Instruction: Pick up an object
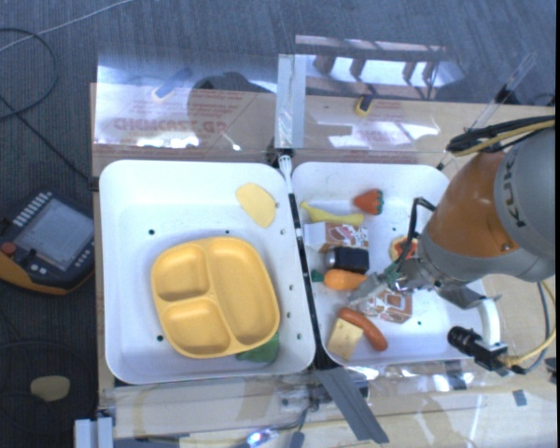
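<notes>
The gripper [389,283] hung low in the right bin [429,177], right over a flat printed packet [385,304] at the bin's centre. That packet looked the likely target, though whether the jaws stood wide or narrow, I could not tell; the wrist hid them. Judging by its look, the packet was light, thin and probably slick, so it would want a pinch across one raised edge, not a press flat down.

Close round it lay toy food. An orange carrot [343,281] sat at nine o'clock from the packet, nearly touching. A sausage [364,330] lay at seven o'clock with a pale wedge [344,340] against it. Those looked like stiff, light plastic, easy to grip across their narrow width. A dark box [348,240] sat at eleven o'clock, a yellow banana [332,216] beyond it, and a strawberry [369,201] toward twelve.

Over the divider, the left bin [131,189] held a yellow tray [215,295], a green scrap [259,351] peeping out at its five o'clock, and a pale chip [258,203] at its one o'clock. On the floor at far nine o'clock rested the pendant [37,245].
</notes>
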`<act>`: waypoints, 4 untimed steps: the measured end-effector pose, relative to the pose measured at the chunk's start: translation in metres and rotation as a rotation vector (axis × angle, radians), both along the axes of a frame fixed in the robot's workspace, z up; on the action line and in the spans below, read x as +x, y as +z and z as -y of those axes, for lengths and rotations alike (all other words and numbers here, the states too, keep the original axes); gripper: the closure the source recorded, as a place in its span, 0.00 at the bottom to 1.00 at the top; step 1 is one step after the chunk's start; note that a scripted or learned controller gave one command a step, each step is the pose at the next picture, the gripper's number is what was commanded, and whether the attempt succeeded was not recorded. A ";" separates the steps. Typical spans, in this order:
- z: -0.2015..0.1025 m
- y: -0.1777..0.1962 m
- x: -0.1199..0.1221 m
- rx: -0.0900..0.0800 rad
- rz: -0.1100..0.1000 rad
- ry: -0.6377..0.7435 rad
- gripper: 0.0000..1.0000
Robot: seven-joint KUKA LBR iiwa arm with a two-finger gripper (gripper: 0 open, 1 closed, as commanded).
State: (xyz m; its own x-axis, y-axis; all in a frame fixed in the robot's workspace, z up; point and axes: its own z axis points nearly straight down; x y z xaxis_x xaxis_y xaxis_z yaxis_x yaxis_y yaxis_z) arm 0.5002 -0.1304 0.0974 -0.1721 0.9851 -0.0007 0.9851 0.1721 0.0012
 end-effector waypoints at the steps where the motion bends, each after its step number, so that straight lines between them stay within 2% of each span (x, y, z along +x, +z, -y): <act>1: -0.001 0.008 0.001 0.002 -0.001 0.002 1.00; 2: -0.058 0.084 0.059 -0.003 -0.005 -0.299 1.00; 3: -0.057 0.084 0.058 -0.004 -0.005 -0.300 0.00; 4: -0.069 0.083 0.074 -0.002 -0.007 -0.344 0.00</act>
